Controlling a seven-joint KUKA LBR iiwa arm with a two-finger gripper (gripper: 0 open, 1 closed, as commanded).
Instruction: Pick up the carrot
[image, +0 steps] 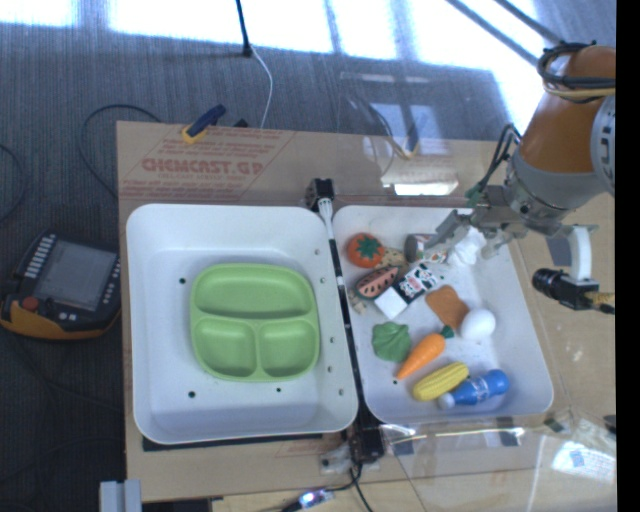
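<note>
The carrot (421, 355) is orange with a green leafy top (391, 340). It lies aslant in the lower middle of the right bin (530, 340), just above a yellow corn cob (440, 381). My gripper (468, 240) hovers over the bin's upper right part, well above and to the right of the carrot. Its fingers point left and down, and nothing shows between them.
The right bin also holds a tomato (364, 249), a white egg (478, 324), a brown piece (446, 305), a blue bottle (478, 389) and small packets (412, 283). A green divided plate (256, 320) sits in the left bin (160, 300). A pendant (60, 285) lies at the far left.
</note>
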